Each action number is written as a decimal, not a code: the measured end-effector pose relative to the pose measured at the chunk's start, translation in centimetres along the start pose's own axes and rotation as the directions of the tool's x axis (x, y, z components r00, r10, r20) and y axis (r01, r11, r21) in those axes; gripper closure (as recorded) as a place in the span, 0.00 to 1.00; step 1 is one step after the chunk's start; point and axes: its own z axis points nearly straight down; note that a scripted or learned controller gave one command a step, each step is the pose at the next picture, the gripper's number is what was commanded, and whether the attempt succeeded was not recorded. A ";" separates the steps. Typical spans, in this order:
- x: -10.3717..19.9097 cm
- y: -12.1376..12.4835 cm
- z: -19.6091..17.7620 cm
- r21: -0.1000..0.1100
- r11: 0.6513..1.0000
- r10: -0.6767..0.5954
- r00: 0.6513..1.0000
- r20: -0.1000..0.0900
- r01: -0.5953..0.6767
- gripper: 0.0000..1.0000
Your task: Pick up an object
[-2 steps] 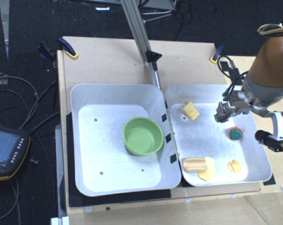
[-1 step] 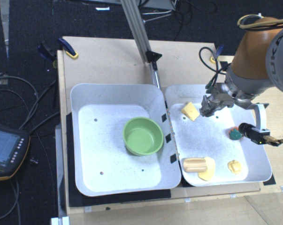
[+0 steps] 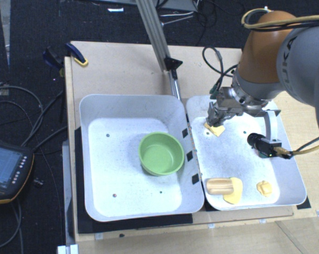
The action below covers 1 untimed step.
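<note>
Gripper (image 3: 216, 121) low in the right bin's (image 3: 286, 187) far left corner, tips at a small yellow block (image 3: 216, 129); cannot tell how wide the pincer stands or whether the block sits between its tips. Near the front edge of that bin, a tan roll (image 3: 219, 186) touching a yellow wedge (image 3: 234, 196), with a small yellow piece (image 3: 264, 188) just beside. In the left bin (image 3: 96, 110), a green bowl (image 3: 161, 153), upright.

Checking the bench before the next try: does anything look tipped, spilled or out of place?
Nothing stands out. The green bowl sits upright in the left bin; the yellow pieces lie flat in the right bin.
</note>
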 end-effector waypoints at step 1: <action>4.9 1.6 -0.9 0.000 1.000 0.000 1.000 0.000 0.000 1.00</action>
